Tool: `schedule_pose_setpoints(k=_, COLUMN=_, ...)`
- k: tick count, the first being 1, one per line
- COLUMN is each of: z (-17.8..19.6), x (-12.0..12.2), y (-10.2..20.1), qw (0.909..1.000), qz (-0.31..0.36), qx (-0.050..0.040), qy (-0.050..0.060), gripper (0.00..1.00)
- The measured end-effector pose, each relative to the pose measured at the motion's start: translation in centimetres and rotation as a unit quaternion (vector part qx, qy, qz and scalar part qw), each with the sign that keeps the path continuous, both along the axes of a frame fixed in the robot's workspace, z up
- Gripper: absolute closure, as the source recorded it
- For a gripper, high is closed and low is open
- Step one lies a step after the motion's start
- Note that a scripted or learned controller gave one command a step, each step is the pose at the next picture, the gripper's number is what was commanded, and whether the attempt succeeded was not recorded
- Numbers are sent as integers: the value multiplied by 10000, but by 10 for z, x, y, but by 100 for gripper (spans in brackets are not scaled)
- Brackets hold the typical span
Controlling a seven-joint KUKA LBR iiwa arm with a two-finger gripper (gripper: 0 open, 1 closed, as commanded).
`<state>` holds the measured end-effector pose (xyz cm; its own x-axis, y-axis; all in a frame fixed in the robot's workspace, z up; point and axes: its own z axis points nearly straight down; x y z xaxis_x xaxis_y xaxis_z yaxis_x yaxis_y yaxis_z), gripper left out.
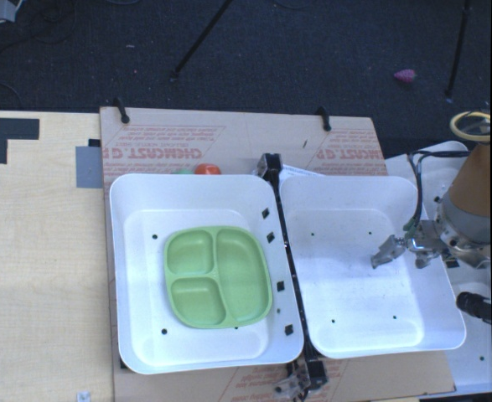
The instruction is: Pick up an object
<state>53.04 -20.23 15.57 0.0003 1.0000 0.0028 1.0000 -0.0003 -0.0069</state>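
Note:
A light green plate (218,275) with three compartments lies flat in the middle of the left bin (137,216). My gripper (390,255) hangs low over the right part of the right bin (346,325), pointing left, well away from the plate. The grey arm with its orange band (472,187) comes in from the right edge. I see nothing held in the gripper.
A small red-orange object (207,170) and a bit of green beside it sit just behind the left bin's back rim, on the cardboard sheet (229,141). A black divider (281,258) runs between the bins. A pale wooden bench top (36,249) lies to the left.

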Motion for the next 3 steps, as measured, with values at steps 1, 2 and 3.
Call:
schedule_pose_setpoints(k=1, z=-45, x=0, y=-5, qw=10000, qz=-2, qx=-1, qy=-1, gripper=0)
schedule_pose_setpoints(k=2, z=-33, x=1, y=-6, qw=10000, qz=-13, qx=-6, qy=-16, gripper=100)
schedule_pose_setpoints(k=3, z=30, x=6, y=-8, qw=10000, qz=8, qx=-21, qy=-55, gripper=100)
